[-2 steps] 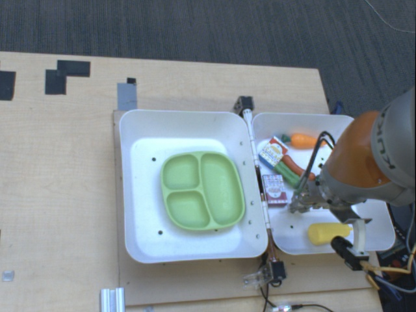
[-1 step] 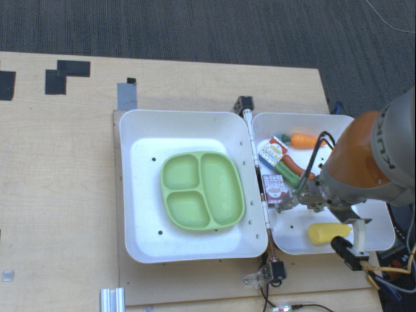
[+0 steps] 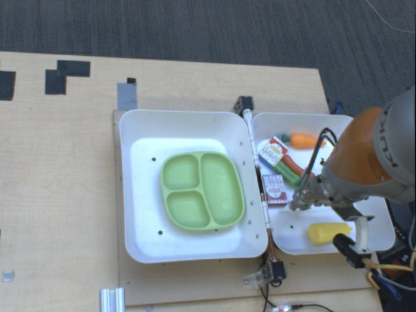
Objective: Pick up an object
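Observation:
The right bin (image 3: 292, 239) holds several small items. An orange carrot (image 3: 303, 140) lies at its far side, with a white and blue packet (image 3: 272, 153) and a red chili-like piece (image 3: 290, 166) just in front of it. A red and white carton (image 3: 275, 188) lies by the bin's left wall. A yellow piece (image 3: 328, 232) rests near the front. My gripper (image 3: 301, 202) is low in this bin, just right of the carton and above-left of the yellow piece. The grey and orange arm covers the bin's right half.
The left bin (image 3: 140, 174) holds a green three-compartment plate (image 3: 201, 190). A raised divider (image 3: 257, 174) separates the two bins. Cables and a connector (image 3: 273, 275) lie at the bench's front edge. Black tape marks (image 3: 65, 77) sit on the wooden bench at far left.

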